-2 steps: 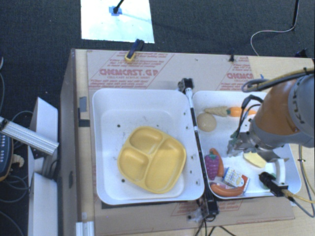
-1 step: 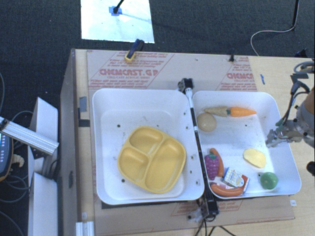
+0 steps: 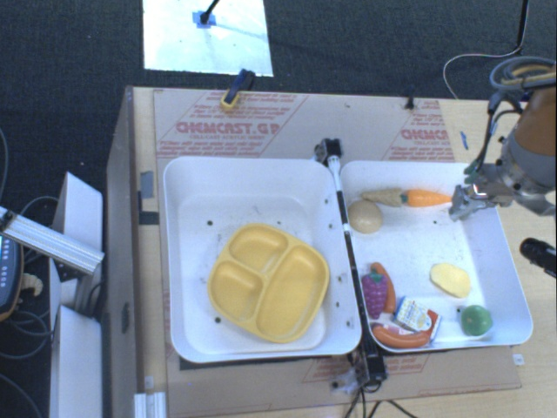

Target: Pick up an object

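The toy carrot (image 3: 426,198) is lying near the far wall of the right bin (image 3: 505,259), its orange tip pointing toward the gripper (image 3: 463,200), which is hovering just beside that tip at the bin's right rim; whether the gripper is clenched or released cannot be told, and nothing is showing between its fingers. A beige, bread-like piece (image 3: 383,197) is touching the carrot's other end, and a pale round ball (image 3: 365,218) is sitting just in front of it, against the divider. Nearer the camera, a yellow potato-like piece (image 3: 450,279), a green ball (image 3: 475,320), purple grapes (image 3: 375,291), a hot dog (image 3: 400,337) and a small packet (image 3: 415,315) are crowding the near edge. The bin's middle is offering open room. In the left bin (image 3: 187,233), a yellow divided plate (image 3: 269,281) is resting. Both bins are sitting on the worktop (image 3: 261,124).
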Tool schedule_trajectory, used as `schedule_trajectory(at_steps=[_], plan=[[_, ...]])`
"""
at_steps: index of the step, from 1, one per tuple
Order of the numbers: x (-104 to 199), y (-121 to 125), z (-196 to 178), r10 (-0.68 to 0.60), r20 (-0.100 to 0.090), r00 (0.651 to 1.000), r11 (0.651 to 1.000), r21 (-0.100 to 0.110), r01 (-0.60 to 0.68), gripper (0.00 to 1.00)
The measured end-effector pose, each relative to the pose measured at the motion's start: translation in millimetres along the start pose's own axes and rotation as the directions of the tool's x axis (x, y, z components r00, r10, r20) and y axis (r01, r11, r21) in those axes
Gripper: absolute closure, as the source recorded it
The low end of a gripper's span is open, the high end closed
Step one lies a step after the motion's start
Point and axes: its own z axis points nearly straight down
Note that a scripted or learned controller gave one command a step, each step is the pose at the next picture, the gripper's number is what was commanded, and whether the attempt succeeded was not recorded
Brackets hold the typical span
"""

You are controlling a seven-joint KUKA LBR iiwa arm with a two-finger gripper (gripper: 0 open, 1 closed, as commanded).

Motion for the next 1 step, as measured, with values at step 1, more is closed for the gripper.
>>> schedule_trajectory(at_steps=[1], plan=[[77.3,44.0,-50.7,-0.001,-0.001,1.0,1.0,0.0,0.001,1.0]])
